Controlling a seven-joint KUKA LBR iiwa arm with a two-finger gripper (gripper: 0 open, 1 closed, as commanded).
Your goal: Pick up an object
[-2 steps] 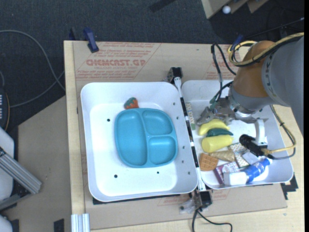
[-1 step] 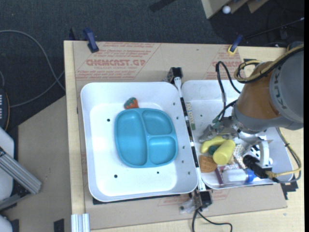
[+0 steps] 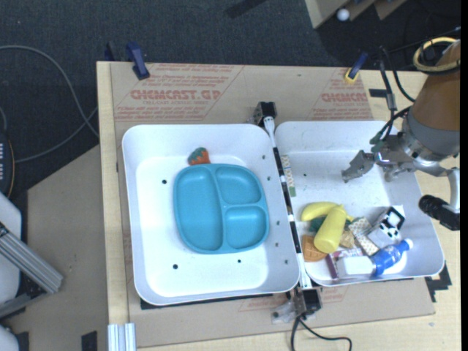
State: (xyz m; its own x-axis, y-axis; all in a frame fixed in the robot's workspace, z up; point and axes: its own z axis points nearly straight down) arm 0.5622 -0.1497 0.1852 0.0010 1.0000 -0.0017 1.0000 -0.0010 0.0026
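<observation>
Dark carpet surrounds the worktop point(image 3: 219, 86), which carries two white bins side by side. I take the right bin point(image 3: 329, 141) as my landmark. My gripper point(image 3: 360, 167) hangs over that bin's bare upper half, and I cannot tell from here whether the jaws are parted or closed; nothing shows between them.

The pickable things lie heaped along the bin's near edge: a banana point(image 3: 319, 210), a yellow block point(image 3: 330, 229), a blue bottle point(image 3: 387, 257), a black-and-white piece point(image 3: 393, 220). I judge the yellow block the best target, since it sits on top at the pile's left end. I would come straight down on it, because its neighbours touch it and could get pinched along.

Left of the right bin, the other bin holds a blue tray point(image 3: 219, 207) and a small orange toy point(image 3: 199, 155), well apart from my reach.
</observation>
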